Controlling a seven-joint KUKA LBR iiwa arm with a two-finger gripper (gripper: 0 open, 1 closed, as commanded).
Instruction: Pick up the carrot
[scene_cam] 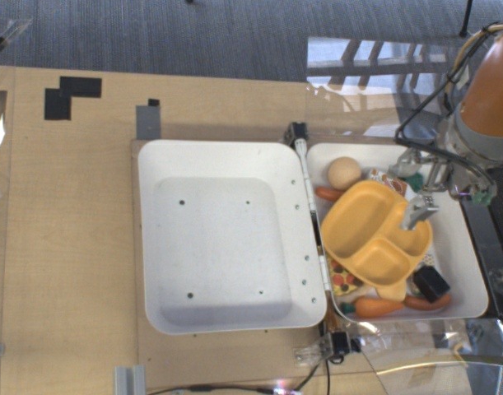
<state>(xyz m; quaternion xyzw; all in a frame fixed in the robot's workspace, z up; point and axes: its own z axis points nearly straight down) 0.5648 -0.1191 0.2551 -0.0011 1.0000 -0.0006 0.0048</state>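
Note:
The carrot (pixel 378 307), orange and stubby, lies along the front wall of the right bin (pixel 473 257), partly under the rim of a yellow divided plate (pixel 374 233). My gripper (pixel 419 211) hangs over the plate's right-hand edge, well behind the carrot and apart from it. The grey arm with its orange band (pixel 490 97) comes in from the upper right. Nothing shows in the gripper.
Around the plate in the right bin are a beige ball (pixel 344 172), a reddish sausage (pixel 327 193), a black block (pixel 430 283), another red piece (pixel 428 303) beside the carrot, and a pizza slice (pixel 343 280). The left bin (pixel 152 245) stands alongside.

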